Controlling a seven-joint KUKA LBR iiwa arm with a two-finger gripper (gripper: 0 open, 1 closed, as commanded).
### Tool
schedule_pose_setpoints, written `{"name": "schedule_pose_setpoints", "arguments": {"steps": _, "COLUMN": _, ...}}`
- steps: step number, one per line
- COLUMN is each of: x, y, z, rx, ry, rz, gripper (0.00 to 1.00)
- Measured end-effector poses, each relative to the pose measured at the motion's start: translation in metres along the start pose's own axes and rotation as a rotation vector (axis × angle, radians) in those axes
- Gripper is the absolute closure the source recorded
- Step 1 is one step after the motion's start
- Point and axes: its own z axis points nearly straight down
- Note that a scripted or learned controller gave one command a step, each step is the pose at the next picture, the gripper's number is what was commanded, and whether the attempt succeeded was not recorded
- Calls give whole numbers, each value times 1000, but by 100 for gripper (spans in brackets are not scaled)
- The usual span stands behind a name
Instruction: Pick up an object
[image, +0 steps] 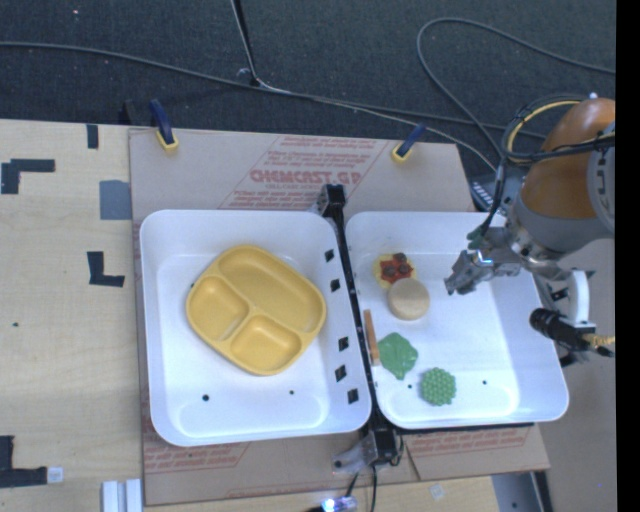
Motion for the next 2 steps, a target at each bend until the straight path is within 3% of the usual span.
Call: {"name": "schedule_pose_setpoints", "arguments": {"steps": 2, "x": 103, "y": -22, "z": 5, "rx": 1, "ry": -1, "rz": 0, "gripper": 100}}
